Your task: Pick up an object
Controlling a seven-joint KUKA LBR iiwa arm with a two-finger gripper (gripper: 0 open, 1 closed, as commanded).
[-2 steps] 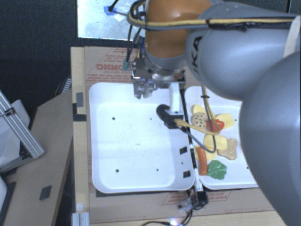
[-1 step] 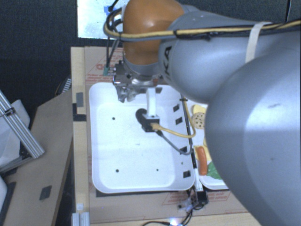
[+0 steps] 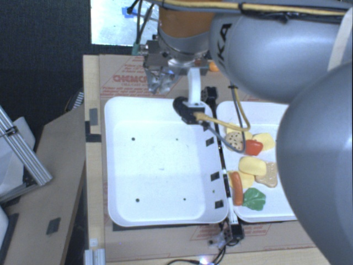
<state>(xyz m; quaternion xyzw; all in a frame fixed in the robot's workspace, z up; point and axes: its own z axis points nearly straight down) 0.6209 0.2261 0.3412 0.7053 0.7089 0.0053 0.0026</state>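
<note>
Hovering just past left bin's [image 3: 112, 115] far rim: claw [image 3: 158, 83], blurry.

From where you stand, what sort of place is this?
Most likely a robotics lab or test bench: a big grey robot arm reaches over two white bins, the left bin and the right bin with toy food in it, beside a metal rail.
</note>
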